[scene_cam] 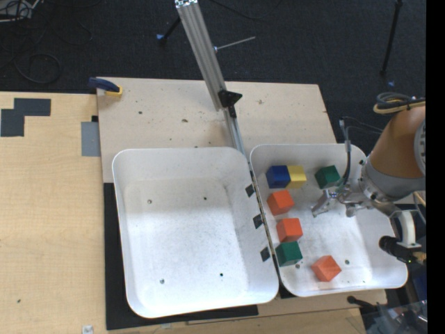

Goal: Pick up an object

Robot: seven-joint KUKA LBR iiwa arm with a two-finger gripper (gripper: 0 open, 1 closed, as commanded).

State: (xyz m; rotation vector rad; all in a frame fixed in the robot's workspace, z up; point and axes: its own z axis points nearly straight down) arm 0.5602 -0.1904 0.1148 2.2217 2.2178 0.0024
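The arm (pixel 400 152) is cut off by the right edge.

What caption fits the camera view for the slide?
Gripper hovers over the right bin amid seven coloured blocks; left bin beside it.

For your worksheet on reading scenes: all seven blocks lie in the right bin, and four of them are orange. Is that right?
Not quite. The seven blocks do lie in the right bin, but the camera view shows three orange blocks, not four. The rest are two green, one blue and one yellow.
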